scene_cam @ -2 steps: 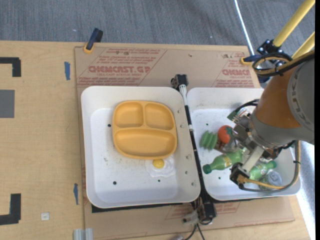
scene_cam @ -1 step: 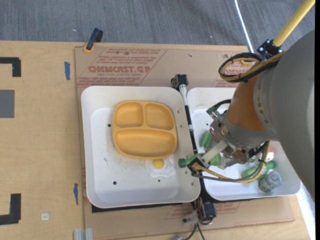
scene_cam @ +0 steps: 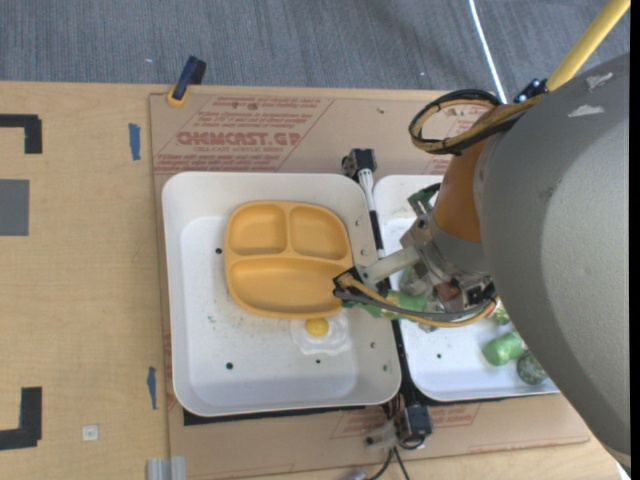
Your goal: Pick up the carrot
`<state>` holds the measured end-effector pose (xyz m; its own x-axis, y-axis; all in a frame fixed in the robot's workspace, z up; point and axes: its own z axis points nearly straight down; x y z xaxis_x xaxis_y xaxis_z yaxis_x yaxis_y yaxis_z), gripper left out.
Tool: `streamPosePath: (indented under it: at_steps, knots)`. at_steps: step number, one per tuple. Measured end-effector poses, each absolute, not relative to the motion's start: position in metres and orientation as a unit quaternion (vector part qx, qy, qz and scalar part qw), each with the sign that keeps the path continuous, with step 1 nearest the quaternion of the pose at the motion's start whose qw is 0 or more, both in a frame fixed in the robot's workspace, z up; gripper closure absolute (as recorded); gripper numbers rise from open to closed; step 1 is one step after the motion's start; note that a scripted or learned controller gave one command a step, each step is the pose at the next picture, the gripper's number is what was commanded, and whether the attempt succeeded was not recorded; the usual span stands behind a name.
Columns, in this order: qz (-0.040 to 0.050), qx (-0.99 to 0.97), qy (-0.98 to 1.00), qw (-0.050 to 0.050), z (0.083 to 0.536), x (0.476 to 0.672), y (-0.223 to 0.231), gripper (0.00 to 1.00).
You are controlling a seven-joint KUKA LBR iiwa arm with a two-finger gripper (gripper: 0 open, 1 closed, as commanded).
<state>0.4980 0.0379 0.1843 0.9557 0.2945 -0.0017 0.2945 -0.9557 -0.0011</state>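
My grey arm with its orange band reaches in from the right and hangs low over the right bin. It covers most of that bin's floor. The gripper sits under the wrist near the bin's left wall, wrapped in cables, and its tips are hidden. A thin orange sliver peeks out just below the wrist. I cannot tell whether it is the carrot or part of a cable.
The left bin holds a yellow divided plate and a toy fried egg. Green toy pieces lie in the right bin's front corner. A black clamp sits on the ridge between the bins.
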Motion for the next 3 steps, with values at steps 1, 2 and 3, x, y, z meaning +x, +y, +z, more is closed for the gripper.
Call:
streamPosePath:
  at_steps: [1, 2, 3]
  knots:
    - [0.0007, -0.995, -0.103, 0.0, 0.226, 0.479, 0.01, 1.0]
    - [0.0021, -0.995, -0.1, 0.002, 0.184, 0.479, -0.052, 1.0]
    - [0.0002, -0.993, -0.118, 0.0, 0.251, 0.48, -0.061, 1.0]
